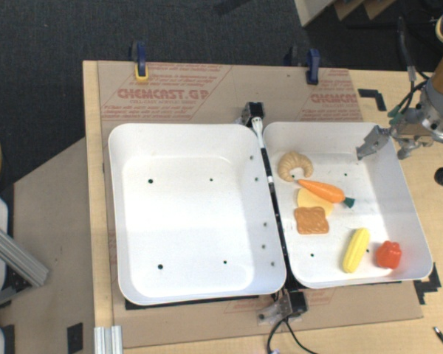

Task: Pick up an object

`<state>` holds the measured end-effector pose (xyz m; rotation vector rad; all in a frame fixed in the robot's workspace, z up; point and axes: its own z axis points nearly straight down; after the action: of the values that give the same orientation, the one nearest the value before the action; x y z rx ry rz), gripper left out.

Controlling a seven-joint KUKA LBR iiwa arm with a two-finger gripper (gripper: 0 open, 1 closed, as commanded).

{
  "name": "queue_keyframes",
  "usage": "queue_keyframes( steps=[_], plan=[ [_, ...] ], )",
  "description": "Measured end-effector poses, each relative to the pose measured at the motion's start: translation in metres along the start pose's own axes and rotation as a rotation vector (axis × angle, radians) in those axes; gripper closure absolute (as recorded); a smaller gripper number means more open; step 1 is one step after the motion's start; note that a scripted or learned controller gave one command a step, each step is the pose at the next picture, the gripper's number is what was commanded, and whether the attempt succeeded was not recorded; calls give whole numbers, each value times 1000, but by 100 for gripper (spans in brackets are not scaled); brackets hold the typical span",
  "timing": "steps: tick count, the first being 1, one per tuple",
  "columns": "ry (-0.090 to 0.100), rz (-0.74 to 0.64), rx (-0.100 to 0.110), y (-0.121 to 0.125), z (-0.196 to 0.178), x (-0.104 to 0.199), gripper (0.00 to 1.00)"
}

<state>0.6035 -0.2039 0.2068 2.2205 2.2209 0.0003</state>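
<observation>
Your claw (388, 143) hangs at the far right edge of the right bin (410, 198), its fingers spread apart with nothing between them. The items lie well apart from it in that bin: a croissant (294, 164), a carrot (321, 190) resting across a yellow cheese slice (307, 200), a toast slice (311, 220), a corn cob (355, 250) and a red pepper (388, 254). The left bin (184, 212) sits beside it on the surface (229, 87).

Croissant (294, 164), carrot (321, 190), toast (311, 220), corn (355, 250) and tomato (388, 254) lie in the right bin (406, 198).
</observation>
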Motion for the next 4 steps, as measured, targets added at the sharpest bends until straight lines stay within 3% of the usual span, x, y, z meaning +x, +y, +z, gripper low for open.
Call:
queue_keyframes(
  steps=[1, 2, 3, 4],
  plan=[
    [-6, -1, -16, -20, 102, 18, 0],
    [3, -1, 0, -90, 121, 83, 0],
    [-1, -3, -6, -14, 121, 78, 0],
    [0, -5, -7, 58, 121, 99, 0]
  ],
)
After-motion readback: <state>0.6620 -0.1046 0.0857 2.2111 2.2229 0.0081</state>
